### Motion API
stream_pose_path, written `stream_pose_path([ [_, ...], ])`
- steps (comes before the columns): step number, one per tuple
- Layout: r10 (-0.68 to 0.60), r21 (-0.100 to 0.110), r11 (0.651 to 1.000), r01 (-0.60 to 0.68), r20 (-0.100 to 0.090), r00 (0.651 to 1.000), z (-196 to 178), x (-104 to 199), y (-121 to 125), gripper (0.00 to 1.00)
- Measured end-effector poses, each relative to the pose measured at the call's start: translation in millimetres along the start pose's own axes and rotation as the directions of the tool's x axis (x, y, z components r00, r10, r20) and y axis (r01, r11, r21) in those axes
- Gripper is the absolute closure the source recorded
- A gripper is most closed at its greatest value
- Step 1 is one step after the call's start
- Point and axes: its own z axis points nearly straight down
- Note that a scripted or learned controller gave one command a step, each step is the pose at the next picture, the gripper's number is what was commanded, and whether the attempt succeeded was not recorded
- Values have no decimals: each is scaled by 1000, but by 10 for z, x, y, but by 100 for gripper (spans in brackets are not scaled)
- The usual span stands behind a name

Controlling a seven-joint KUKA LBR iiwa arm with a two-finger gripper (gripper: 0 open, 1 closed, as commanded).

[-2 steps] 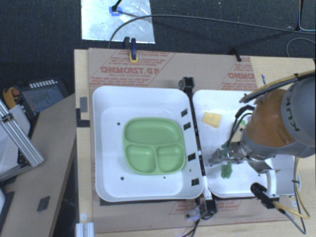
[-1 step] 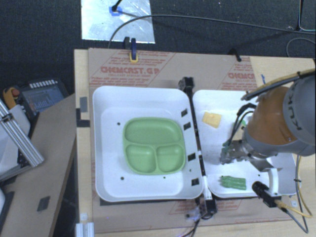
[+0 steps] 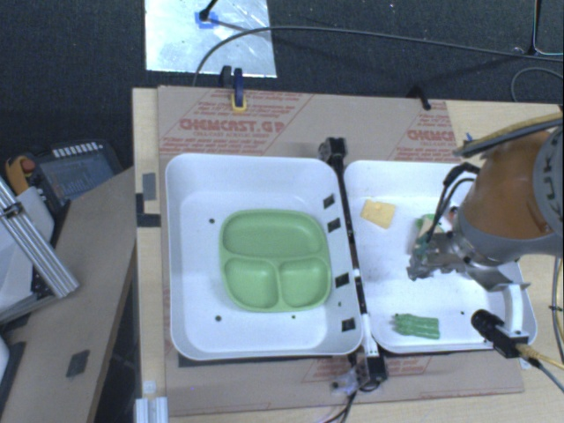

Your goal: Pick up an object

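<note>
In the right bin, a yellow wedge-shaped block lies near the back left. A green ridged piece rests by the front wall. My gripper hangs over the middle of this bin, between those two. A small green thing peeks out just behind the gripper and is partly hidden by the wrist. Nothing visible sits between the gripper's tips.
The left bin holds a green divided plate with three compartments. A black divider strip runs between the bins. The arm's orange band covers the right bin's far right side. Cardboard lies under both bins.
</note>
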Motion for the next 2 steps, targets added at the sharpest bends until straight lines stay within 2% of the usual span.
stream_pose_path([
  [1, -1, 0, 1000, 1, 0, 1000, -434, -16, 41, 100],
  [2, -1, 3, 1000, 1, -1, 1000, -587, -18, 56, 100],
])
